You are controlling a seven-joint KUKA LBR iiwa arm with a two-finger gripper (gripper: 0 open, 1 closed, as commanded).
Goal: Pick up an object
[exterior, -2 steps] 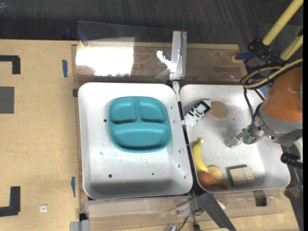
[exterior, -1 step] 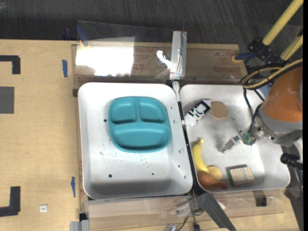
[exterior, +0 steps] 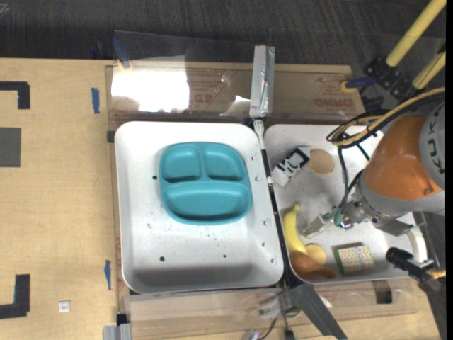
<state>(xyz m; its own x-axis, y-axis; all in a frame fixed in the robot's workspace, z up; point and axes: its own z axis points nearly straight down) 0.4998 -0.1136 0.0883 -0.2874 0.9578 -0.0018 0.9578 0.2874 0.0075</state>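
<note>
Teal tray (exterior: pixel 205 183) in left bin (exterior: pixel 134 211)

There were 2 white bins (exterior: pixel 141 261), 1 teal divided tray (exterior: pixel 205 183), 1 banana (exterior: pixel 291 232), 1 egg (exterior: pixel 322 162), 1 sponge (exterior: pixel 353 258) and 1 black-and-white box (exterior: pixel 290 166).

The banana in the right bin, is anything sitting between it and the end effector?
Nothing visible does. The end effector hovers just right of the banana, with bare bin floor between them. The egg lies farther up, out of the way.
</note>
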